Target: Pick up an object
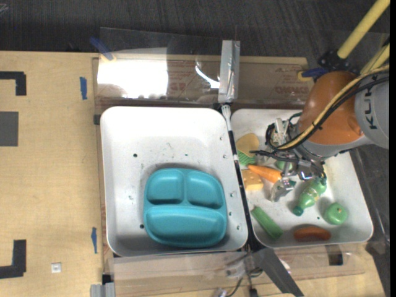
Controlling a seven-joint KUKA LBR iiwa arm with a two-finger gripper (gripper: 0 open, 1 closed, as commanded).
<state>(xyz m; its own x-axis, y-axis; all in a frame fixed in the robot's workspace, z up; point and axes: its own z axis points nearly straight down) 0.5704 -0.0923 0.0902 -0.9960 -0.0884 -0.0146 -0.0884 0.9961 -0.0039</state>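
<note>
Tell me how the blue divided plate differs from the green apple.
The blue divided plate is far larger than the green apple. The plate is flat with three compartments; the apple is round. The plate lies alone in the left bin; the apple sits in the right bin among other toy foods. Both lie near the bins' front edge.

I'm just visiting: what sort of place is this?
Probably a robotics lab test bench: a grey-and-orange arm reaches into a white bin of toy food, beside another bin holding a teal divided tray.
</note>
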